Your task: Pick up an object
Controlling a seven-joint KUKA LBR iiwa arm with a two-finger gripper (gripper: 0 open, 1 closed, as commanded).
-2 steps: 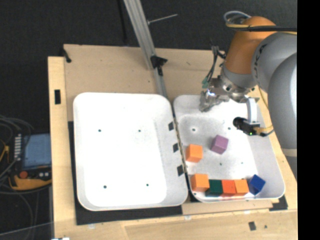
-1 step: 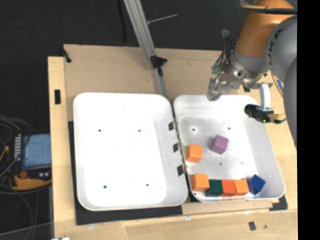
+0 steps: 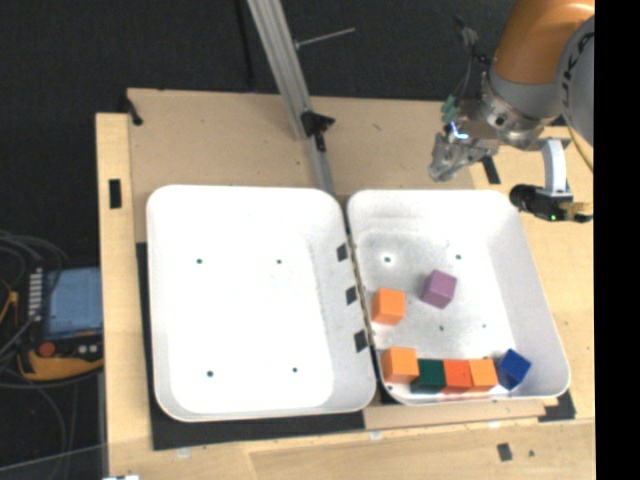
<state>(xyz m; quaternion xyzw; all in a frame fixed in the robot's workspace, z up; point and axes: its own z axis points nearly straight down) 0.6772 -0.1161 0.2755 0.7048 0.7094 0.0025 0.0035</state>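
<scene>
Evidently poised for descent, the grey two-finger gripper (image 3: pixel 452 161) hovers beyond the far rim of the shallow white plastic right bin (image 3: pixel 530 268), its spread indiscernible, with the purple cube (image 3: pixel 438 288) mid-bin

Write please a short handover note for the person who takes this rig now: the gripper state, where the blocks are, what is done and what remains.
Gripper: raised over the far edge of the right bin, nothing seen between its fingers.
Blocks, all in the right bin: purple block and an orange block near the middle, apart from each other. Along the near wall, a row: orange, green, orange, orange, blue.
Left bin: no blocks.
Done: no pick yet.
Left: choose a block; the purple one stands free and looks easiest to grasp.
</scene>
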